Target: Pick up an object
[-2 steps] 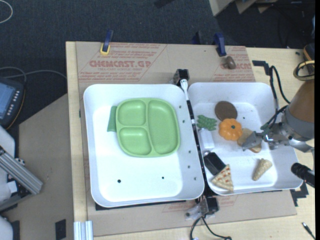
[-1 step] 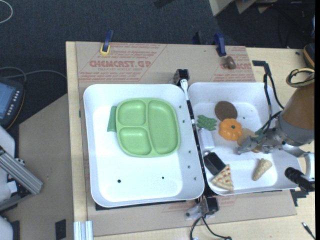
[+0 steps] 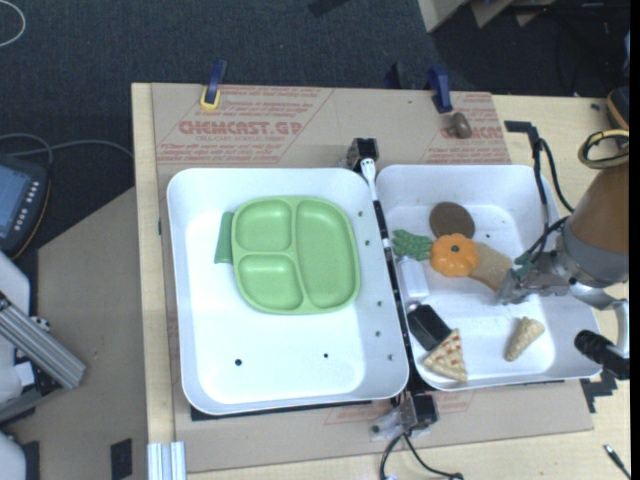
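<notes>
Two shallow white bins are sitting side by side on the bench [image 3: 300, 118], whose brown board top is printed with red lettering and clipped at the back edge by a yellow clamp [image 3: 211, 93] and a blue clamp [image 3: 438, 88].

The left bin [image 3: 200, 348] is smooth, glossy plastic with rounded corners. A pale green divided plate [image 3: 295, 253] is lying in its upper half, a rounded square moulded into three compartments, with a darker green flat piece [image 3: 223, 238] showing from under its left edge.

The right bin [image 3: 480, 183] is carrying a scatter of small toy foods. A green leafy piece [image 3: 410, 243] is lying near its left wall, with a small white block [image 3: 413, 280] and a black block [image 3: 430, 323] below it. A triangular pizza slice [image 3: 446, 356] with a speckled top is resting at the front. A flat brown disc [image 3: 452, 218] is lying behind a round orange pumpkin [image 3: 455, 255] with a green stem, which is touching a tan, bread-like piece [image 3: 490, 265]. A pale, tapered cone-shaped object [image 3: 523, 338] is lying apart towards the front right.

At the far right the grey arm is reaching in with its jaws [image 3: 520, 280] sitting low at the right end of the tan piece, close to or touching it; whether they are parted or closed cannot be told, and nothing is visibly caught between them.
</notes>
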### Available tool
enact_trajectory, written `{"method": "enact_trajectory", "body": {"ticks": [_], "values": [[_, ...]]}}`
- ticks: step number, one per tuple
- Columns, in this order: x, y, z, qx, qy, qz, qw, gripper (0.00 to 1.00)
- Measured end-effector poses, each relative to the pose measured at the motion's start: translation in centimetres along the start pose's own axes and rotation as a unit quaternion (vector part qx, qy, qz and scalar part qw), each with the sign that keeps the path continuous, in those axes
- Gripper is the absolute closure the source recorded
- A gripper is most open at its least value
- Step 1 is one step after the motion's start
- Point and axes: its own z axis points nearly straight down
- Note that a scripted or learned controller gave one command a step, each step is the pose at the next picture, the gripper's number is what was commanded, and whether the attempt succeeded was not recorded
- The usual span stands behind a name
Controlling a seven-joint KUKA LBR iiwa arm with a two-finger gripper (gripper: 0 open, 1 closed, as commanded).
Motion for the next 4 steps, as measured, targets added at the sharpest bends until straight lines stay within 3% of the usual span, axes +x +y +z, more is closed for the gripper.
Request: {"method": "enact_trajectory", "body": {"ticks": [3,4], "values": [[-0.5,0.6,-13.3,-0.003,-0.001,-0.001,1.0000,1.00],[5.2,2.6,-13.9,-0.002,0.000,-0.004,1.0000,1.00]]}}
